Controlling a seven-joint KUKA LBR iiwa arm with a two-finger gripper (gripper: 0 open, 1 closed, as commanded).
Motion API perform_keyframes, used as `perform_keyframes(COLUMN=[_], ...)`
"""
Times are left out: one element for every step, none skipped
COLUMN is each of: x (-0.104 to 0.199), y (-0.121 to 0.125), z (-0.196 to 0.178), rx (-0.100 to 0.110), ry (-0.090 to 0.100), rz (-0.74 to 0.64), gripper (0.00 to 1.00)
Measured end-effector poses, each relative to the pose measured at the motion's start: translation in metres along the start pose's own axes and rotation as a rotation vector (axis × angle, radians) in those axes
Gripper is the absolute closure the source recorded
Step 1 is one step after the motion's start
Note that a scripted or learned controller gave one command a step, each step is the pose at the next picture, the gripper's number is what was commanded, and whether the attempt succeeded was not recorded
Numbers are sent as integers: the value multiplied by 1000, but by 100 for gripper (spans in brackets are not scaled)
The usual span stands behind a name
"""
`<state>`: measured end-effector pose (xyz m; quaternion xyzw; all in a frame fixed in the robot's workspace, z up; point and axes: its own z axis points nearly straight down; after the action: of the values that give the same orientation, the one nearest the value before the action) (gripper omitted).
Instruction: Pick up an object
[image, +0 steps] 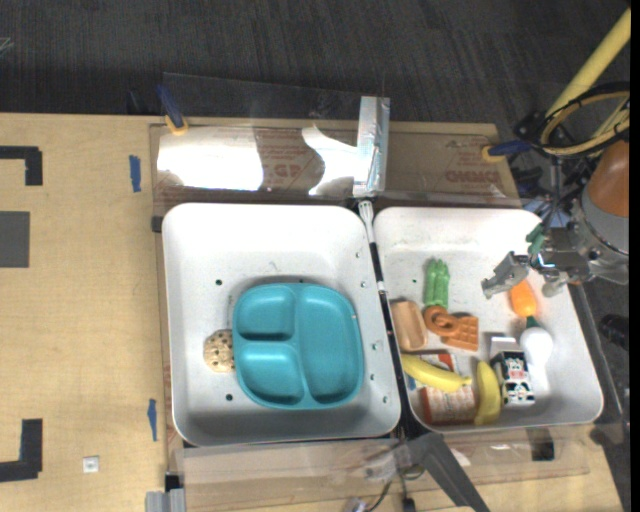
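Banana (455, 379) at near edge of right bin (585, 395); gripper (520, 272) above, fingers apart, empty.
Orange carrot toy (523, 299) lies nearest: probably light, rigid, smooth; grasp across its middle.

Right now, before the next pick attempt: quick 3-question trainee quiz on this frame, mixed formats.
1. True or false: the teal divided plate sits in the left bin.
2. What lies beside the plate, on its left edge in the camera view? A) banana B) cookie C) carton
3. Fill in: the end effector is above the ____ bin.

Key
1. True.
2. B, the cookie.
3. Right: it is above the right bin, near the orange carrot-like toy.
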<state>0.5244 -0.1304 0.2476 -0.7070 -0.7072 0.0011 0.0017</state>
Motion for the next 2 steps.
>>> perform_keyframes(x=[0, 77], y=[0, 19], z=[0, 61], rx=[0, 2], ry=[0, 1], rz=[0, -246], gripper=[0, 0])
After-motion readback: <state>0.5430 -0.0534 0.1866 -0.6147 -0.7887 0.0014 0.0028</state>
